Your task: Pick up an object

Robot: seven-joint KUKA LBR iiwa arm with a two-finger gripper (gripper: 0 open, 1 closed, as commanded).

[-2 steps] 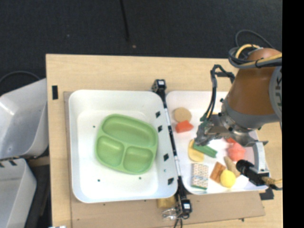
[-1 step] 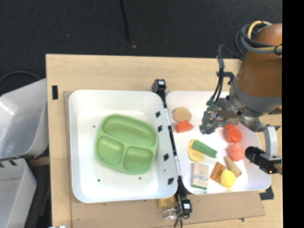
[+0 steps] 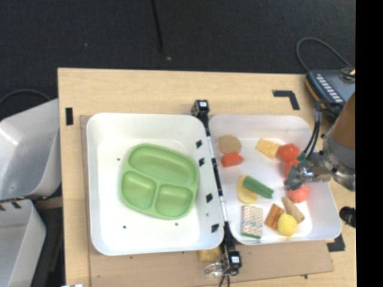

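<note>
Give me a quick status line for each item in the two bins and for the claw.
Green divided tray: flat in the left bin, compartments bare.
Tan round piece: loose in the right bin.
Yellow wedge: loose, near the back.
Green stick: lying across a yellow piece.
Patterned packet: flat at the front.
Yellow lemon: at the front, beside an orange block.
Claw: low over the red pieces; grip unclear.
</note>
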